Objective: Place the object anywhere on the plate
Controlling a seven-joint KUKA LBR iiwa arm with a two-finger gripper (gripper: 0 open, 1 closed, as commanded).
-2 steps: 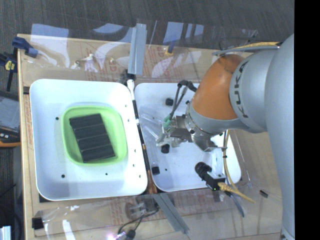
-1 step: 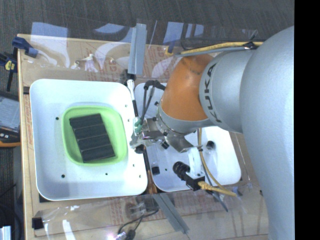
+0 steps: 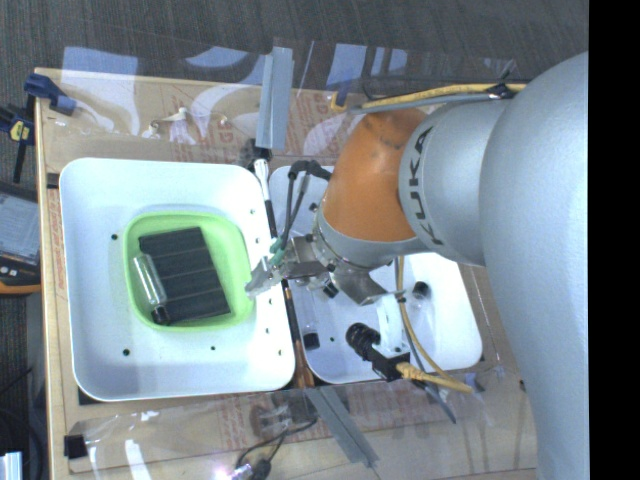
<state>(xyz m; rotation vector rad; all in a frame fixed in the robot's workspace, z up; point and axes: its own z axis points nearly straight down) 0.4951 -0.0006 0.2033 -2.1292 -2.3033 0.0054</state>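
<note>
From the camera above the bench, I see my arm (image 3: pixel 470 168) coming in from the right, grey with its orange band (image 3: pixel 375 183) over the right bin (image 3: pixel 455 338). My gripper (image 3: pixel 268 273) is at the place where the two bins meet, just over the right rim of the left bin (image 3: pixel 100 348). I see one pale fingertip pointing to the left, toward the plate. I cannot tell if my jaws are apart or together, because my own wrist hides most of them. I see nothing between them.

The green plate (image 3: pixel 236 236) lies in the left bin, a little left of my gripper and near to it. On the plate rests a dark, flat, ribbed object (image 3: pixel 185 273). It lies tilted, and it covers most of the inside of the plate. Along its left edge there is a clear part that shines. The object is apart from my gripper.

Black cables (image 3: pixel 295 193) and a yellow cable (image 3: pixel 420 363) hang around my wrist over the right bin.
</note>
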